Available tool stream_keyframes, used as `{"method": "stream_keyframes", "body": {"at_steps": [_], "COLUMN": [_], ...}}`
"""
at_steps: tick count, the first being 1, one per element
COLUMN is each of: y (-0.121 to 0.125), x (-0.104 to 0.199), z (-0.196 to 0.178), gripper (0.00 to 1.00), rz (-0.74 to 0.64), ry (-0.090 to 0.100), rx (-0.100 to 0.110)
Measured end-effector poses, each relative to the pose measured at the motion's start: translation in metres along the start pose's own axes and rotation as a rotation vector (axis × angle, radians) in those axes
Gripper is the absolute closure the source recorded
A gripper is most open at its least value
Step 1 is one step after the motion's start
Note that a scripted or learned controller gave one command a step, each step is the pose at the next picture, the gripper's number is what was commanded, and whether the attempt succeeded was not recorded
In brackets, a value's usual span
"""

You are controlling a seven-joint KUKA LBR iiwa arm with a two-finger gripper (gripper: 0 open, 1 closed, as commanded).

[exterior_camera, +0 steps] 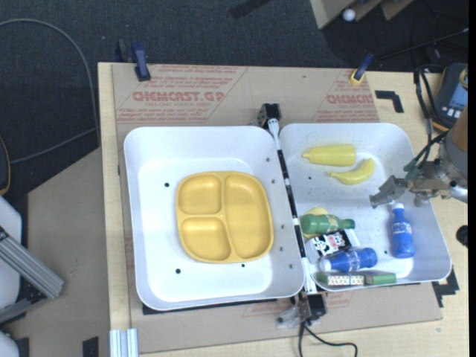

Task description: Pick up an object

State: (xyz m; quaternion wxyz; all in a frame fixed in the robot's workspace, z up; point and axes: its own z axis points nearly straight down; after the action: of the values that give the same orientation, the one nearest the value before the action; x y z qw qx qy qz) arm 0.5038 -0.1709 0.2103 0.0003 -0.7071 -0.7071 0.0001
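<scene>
Nearest object: blue bottle (401,231), lying in the right bin (372,132) near its right wall; just below the gripper (392,191)
Other candidates: yellow squash (330,154) and banana (354,172) toward the far end; green bottle (326,224), second blue bottle (349,260) and a patterned card (331,242) crowded at the near end
Left bin: holds a yellow divided plate (224,216)
Risk: the round bottle may roll off the fingertips; the bin wall beside it leaves little room; the near cluster invites a double grab
Gripper: fingers spread apart; nothing between them
Arm: reaches in from the right edge, wrist low over the right bin, fingers pointing left
</scene>
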Motion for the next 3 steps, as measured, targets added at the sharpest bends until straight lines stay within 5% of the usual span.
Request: {"method": "stream_keyframes", "body": {"at_steps": [1, 3], "y": [0.025, -0.021], "x": [-0.048, -0.017], "z": [0.116, 0.126], "gripper": [0.00, 0.00], "rz": [-0.001, 0.001], "ry": [0.002, 0.000], "rx": [0.000, 0.000]}}
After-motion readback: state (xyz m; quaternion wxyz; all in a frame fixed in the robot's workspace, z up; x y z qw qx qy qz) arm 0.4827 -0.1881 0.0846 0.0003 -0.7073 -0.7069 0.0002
